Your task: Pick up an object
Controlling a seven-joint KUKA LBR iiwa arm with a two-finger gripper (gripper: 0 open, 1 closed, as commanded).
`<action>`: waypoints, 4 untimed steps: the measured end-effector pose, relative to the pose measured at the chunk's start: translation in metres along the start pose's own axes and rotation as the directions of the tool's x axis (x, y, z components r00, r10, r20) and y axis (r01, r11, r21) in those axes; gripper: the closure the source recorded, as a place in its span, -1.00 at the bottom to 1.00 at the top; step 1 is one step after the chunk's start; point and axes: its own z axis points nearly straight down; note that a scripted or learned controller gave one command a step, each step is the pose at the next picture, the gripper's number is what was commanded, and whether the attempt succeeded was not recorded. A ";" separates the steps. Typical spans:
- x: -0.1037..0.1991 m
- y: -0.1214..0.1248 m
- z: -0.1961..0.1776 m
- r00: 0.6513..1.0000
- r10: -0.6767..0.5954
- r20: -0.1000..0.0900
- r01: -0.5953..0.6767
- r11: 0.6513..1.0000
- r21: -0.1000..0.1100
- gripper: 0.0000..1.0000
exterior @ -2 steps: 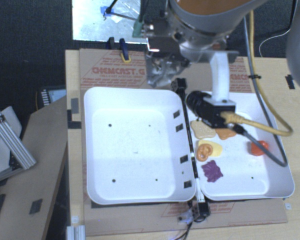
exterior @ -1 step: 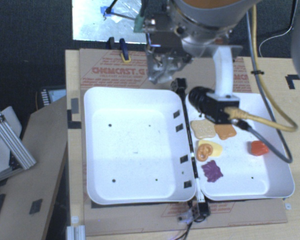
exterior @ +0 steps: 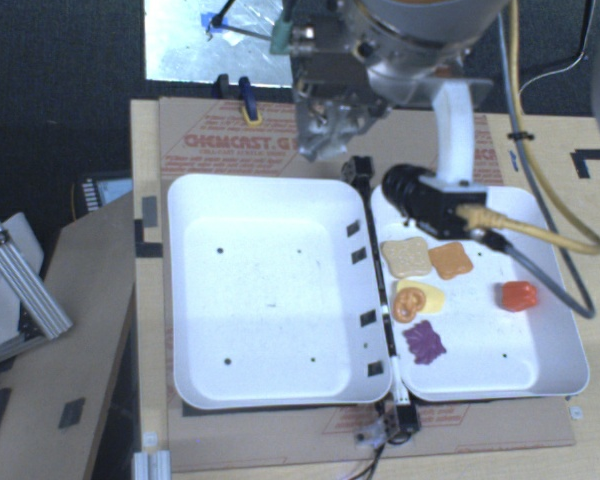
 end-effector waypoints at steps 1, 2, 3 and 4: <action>0.000 0.000 0.000 1.000 -0.001 0.000 0.001 1.000 0.001 -1.00; 0.000 0.000 -0.011 1.000 -0.004 -0.002 0.004 1.000 -0.002 1.00; 0.000 0.000 -0.011 1.000 -0.005 -0.001 0.005 1.000 0.000 -1.00; 0.001 0.000 -0.022 1.000 -0.008 -0.003 0.008 1.000 -0.003 1.00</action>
